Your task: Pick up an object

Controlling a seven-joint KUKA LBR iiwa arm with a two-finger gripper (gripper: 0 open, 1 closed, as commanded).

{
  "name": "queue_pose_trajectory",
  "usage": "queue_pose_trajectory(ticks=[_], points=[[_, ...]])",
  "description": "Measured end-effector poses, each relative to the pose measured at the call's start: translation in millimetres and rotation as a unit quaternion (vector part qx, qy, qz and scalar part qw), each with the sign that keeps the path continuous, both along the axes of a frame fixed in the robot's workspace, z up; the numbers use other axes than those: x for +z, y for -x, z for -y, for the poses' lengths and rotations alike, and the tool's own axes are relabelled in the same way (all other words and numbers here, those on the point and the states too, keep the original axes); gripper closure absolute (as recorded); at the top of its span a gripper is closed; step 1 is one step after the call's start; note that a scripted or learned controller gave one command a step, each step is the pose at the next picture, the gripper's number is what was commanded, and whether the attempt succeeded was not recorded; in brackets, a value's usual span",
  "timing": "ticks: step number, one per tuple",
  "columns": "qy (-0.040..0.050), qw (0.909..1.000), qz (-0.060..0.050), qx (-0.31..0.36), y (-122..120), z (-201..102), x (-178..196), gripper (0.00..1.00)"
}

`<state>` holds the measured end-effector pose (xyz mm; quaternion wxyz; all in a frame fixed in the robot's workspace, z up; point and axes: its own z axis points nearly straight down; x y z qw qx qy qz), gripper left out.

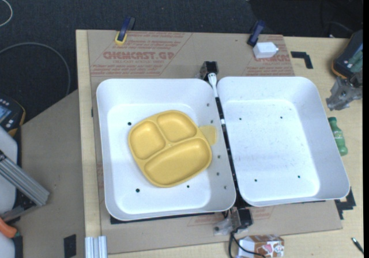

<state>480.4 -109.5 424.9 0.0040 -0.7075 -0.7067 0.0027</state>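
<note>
Camera view, looking down at a slant. You have two shallow white bins side by side on the table [173, 58], which is covered with brown printed board. The left bin [112, 113] carries a yellow divided plate [169, 147], lying flat and turned at a slight angle, in the middle of the bin floor. The plate has three compartments: two smaller ones toward the far side and one larger one toward the near side. A small yellow tab juts from its right edge, toward the bin's right wall. The right bin [277, 141] shows a speckled white floor with a few dark dots.

Your tool [343, 99] sits at the right edge of the view, outside the right bin and just past its far right corner, above the table rather than over either bin. It is well apart from the plate, with the whole right bin between them. Whether it is spread or pressed together cannot be told from here; the view shows no object in it.

Just below the tool, a green object [338, 136] lies on the table beside the right bin's outer wall. A small white block [265, 50] rests on the table behind the right bin, next to a blue clamp [256, 33]. A second clamp [123, 31], blue with yellow, holds the far left of the board.
</note>
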Motion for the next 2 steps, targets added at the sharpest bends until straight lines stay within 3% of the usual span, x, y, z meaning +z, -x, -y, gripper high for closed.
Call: queue_pose_trajectory(ticks=[1,2], points=[[-0.0009,1.0000,0.002,0.007,1,-119,-38,1.00],[-0.0005,1.0000,0.008,0.005,1,-186,6,1.00]])
